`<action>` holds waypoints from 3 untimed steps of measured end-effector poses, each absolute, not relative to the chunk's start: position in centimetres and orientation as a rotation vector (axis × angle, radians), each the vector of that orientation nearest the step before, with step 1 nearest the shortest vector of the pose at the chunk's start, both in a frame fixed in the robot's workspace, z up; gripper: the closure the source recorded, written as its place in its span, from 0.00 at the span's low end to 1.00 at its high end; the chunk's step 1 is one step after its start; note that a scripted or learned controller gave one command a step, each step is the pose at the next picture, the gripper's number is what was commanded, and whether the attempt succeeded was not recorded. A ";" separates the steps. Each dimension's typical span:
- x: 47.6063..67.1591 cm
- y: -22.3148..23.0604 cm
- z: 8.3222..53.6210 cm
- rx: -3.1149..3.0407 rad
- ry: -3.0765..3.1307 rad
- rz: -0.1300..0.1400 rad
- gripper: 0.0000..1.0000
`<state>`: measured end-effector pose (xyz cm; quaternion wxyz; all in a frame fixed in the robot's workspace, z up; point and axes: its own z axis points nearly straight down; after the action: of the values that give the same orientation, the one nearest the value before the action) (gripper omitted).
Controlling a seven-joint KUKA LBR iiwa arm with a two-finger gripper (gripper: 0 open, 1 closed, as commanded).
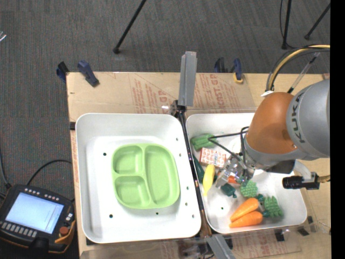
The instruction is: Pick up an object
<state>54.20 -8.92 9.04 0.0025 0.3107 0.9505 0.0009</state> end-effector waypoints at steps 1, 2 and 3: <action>54.0 -8.9 8.8 0.973 2.988 0.001 0.00; 49.9 -8.3 8.6 1.189 2.912 -0.001 0.00; 47.8 -9.3 8.6 1.112 2.942 -0.001 0.00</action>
<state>47.83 -9.29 8.64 -0.0017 0.3535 0.9354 -0.0002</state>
